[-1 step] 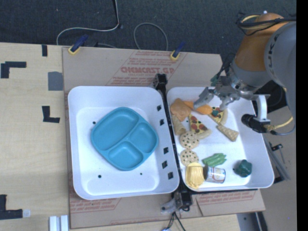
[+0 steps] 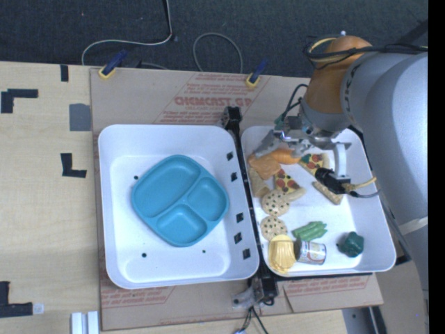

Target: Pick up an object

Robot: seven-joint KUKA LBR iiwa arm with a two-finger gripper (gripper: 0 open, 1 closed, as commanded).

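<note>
While the gripper sits low over the far end of the right bin, nothing can be seen lifted clear, so the pick looks not yet done; whether the tool is open or closed on anything I cannot tell — the wrist and its cables hide that part. Just beneath it lies an orange, carrot-like piece, the likeliest target, with a pizza slice touching its near side. What remains, by my judgement, is a secure grasp and a lift out of the bin.

Clutter is the main obstacle — two cookies lie just nearer the camera, then a yellow corn-like piece beside a small tin can, a green vegetable and a dark green lump. A tan stick-shaped item lies by the arm. Across the divider, the left bin holds a blue sectioned plate, well apart from the action
</note>
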